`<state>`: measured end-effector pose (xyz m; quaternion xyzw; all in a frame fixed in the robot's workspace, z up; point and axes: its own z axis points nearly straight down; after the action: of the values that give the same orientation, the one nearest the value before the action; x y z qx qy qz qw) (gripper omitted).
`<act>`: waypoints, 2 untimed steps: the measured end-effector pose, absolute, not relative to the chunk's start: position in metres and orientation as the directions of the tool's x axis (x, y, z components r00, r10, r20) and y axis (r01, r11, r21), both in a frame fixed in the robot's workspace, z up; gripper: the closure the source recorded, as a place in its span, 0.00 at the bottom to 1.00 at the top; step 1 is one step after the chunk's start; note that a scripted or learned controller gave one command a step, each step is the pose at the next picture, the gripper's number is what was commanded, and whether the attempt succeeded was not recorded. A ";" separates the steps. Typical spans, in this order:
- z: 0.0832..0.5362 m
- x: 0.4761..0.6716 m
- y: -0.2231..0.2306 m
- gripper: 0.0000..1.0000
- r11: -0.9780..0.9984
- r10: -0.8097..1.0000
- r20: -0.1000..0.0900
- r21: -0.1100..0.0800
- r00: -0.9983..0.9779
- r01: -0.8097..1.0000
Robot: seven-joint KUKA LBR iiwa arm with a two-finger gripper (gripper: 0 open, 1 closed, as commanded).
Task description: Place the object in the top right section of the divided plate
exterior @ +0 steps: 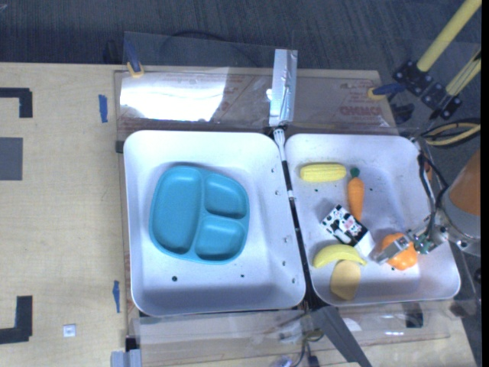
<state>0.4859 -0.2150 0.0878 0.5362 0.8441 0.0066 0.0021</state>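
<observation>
A blue divided plate [200, 212] lies in the left white bin [145, 281]; its top right section [226, 194] holds nothing. My gripper [416, 243] is low in the right bin [451, 285], near that bin's right wall, directly over an orange fruit [400, 255]. Part of the fruit is covered by the gripper, and I cannot make out whether it is held. The arm, with its orange band [467, 191], comes in from the right edge.
The right bin also holds a corn cob [322, 173], a carrot [356, 195], a black-and-white carton [344, 225], a banana [336, 254] and a yellow lump [345, 280]. A ridge [289, 205] separates the two bins.
</observation>
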 end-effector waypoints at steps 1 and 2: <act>0.087 0.486 -0.221 0.00 0.605 0.796 -0.001 0.004 -0.605 0.796; 0.115 0.496 -0.173 0.00 0.531 0.847 -0.004 0.005 -0.531 0.847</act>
<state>0.4962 -0.1732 0.1148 0.4842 0.8749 0.0011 0.0029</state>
